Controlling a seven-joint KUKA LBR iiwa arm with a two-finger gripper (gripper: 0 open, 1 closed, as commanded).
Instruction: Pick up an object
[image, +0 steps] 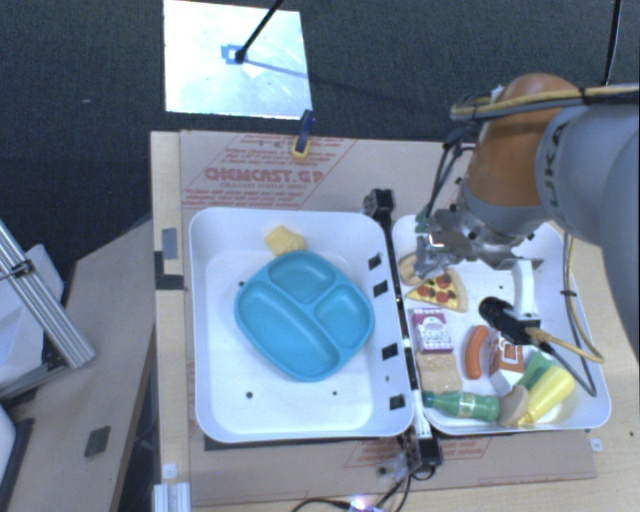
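Note:
My gripper (428, 258) hangs low over the far left part of the right bin (596, 400). Just below it lies a pizza slice (440, 291), and a tan ring-shaped piece (407, 268) sits beside it at the bin's left wall. Down the bin's left side lie a pink box (431, 329) and a tan cracker (435, 371). A hot dog (474, 350), a green bottle (464, 404) and a yellow bottle (548, 391) lie toward the front. Nothing shows between the gripper's tips.
The left bin (215, 400) holds a blue divided plate (303, 314) and a small yellow piece (284, 239) behind it. A white handle-like piece (523, 283) lies in the right bin under the arm. A black-clipped divider (392, 300) separates the bins.

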